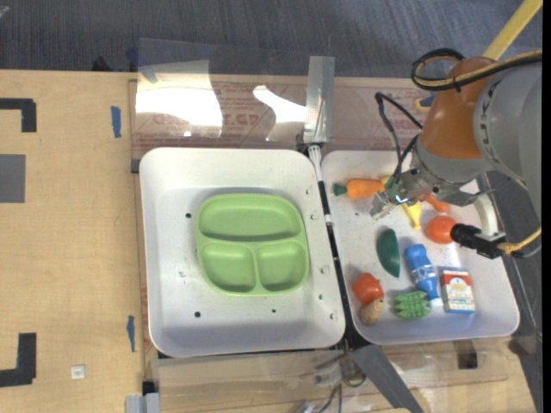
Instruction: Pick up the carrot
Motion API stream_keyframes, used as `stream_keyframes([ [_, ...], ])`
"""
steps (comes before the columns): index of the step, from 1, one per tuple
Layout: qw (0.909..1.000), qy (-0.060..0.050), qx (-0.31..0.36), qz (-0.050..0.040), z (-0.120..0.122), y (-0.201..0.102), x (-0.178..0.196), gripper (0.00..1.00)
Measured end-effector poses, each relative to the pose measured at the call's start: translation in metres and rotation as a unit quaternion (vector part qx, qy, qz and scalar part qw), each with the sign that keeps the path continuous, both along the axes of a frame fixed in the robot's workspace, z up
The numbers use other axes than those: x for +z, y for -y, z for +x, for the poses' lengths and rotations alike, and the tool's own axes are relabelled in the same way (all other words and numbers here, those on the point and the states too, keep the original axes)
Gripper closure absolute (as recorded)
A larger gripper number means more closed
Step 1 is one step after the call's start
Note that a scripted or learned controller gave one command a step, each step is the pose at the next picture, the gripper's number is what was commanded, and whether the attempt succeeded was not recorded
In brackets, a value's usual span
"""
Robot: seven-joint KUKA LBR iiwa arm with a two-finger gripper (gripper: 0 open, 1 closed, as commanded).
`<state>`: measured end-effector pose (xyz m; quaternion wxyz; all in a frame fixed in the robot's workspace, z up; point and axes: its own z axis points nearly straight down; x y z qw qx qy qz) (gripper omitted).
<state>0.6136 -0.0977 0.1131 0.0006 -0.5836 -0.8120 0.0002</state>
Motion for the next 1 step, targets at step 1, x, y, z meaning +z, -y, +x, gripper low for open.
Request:
stream_keyframes([
  [1,1.0,0.0,0.0,-0.0002,0.0001,-0.0002,0.0,0.0],
])
